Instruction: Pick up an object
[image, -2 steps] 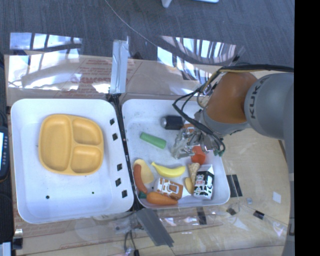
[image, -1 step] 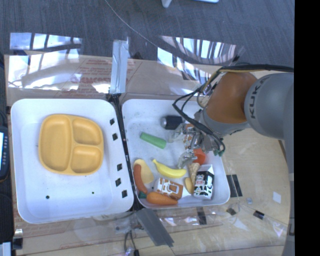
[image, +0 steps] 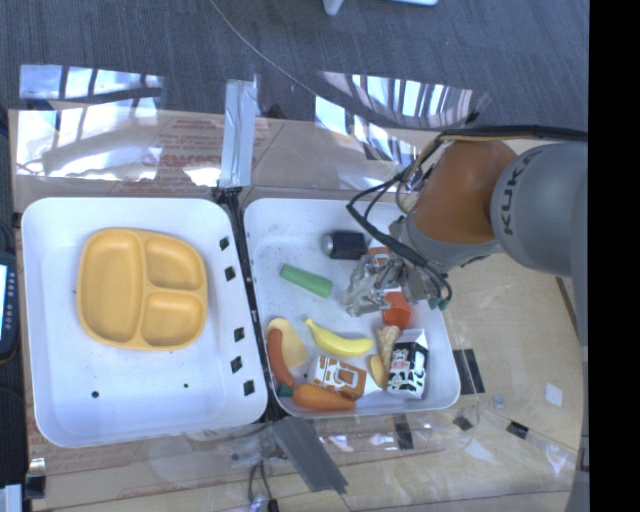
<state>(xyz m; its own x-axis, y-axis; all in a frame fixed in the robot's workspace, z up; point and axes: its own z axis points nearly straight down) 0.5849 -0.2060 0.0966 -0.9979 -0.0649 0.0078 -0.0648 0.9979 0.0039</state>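
Gripper (image: 372, 285) sits low beside the red toy (image: 396, 305); can't tell its state. Toy's probably light, hard, slick, so pinch its middle.

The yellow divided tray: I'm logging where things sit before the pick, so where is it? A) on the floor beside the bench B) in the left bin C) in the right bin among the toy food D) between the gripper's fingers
B: the yellow divided tray lies flat in the left bin, apart from the banana and green piece in the right bin.
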